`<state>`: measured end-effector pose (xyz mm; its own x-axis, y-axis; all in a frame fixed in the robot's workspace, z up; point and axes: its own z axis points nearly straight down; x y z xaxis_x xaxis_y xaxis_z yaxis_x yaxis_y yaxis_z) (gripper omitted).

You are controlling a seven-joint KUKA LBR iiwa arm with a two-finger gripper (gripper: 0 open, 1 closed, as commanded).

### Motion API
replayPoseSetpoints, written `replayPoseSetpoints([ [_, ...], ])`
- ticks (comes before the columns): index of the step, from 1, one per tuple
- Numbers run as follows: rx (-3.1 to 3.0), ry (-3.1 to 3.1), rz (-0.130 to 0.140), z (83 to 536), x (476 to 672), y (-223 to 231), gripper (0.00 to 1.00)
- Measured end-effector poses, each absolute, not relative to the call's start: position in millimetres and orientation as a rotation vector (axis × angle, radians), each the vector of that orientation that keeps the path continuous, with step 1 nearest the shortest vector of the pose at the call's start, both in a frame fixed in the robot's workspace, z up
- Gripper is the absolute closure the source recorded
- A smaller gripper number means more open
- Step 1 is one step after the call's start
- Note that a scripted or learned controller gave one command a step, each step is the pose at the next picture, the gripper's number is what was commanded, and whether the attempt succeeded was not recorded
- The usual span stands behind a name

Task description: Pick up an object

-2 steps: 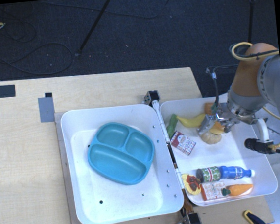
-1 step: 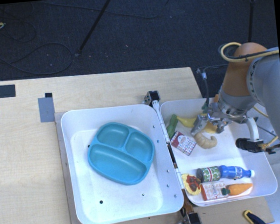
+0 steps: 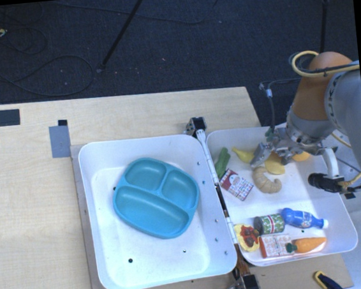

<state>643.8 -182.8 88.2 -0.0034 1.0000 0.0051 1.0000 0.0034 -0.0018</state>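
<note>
Two shallow white bins are seen side by side on the bench, the left bin (image 3: pixel 110 270) and the right bin (image 3: pixel 344 236); nearest the camera, along the front edge of the right bin, an orange carrot (image 3: pixel 308 244) is laid just beside a red and white carton (image 3: pixel 276 245), with a small red and yellow packet (image 3: pixel 247 236) to their left; just behind these, a blue bottle (image 3: pixel 302 218) lies on its side, end to end with a small dark can (image 3: pixel 269 223); farther back, a tan croissant (image 3: pixel 266 180) is found near the middle of the bin, with a red and white box (image 3: pixel 237 185) to its left and a green vegetable (image 3: pixel 222 162) against the dividing wall; a yellow banana (image 3: pixel 243 154) lies at the far side; in the left bin, a blue divided plate (image 3: pixel 155 196) is set near the centre, tilted slightly; the gripper (image 3: pixel 276 155) is lowered into the far part of the right bin, directly over a yellow object (image 3: pixel 274 166) just behind the croissant; how far the pincer is spread cannot be told, nor whether anything is gripped; the grey arm (image 3: pixel 343 107) with its orange band is seen entering from the right.
</note>
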Motion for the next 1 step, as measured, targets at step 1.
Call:
replayPoseSetpoints([
  [1, -2.217, -2.222, 0.002, 87.6, 606.5, -211.1, 0.00],
])
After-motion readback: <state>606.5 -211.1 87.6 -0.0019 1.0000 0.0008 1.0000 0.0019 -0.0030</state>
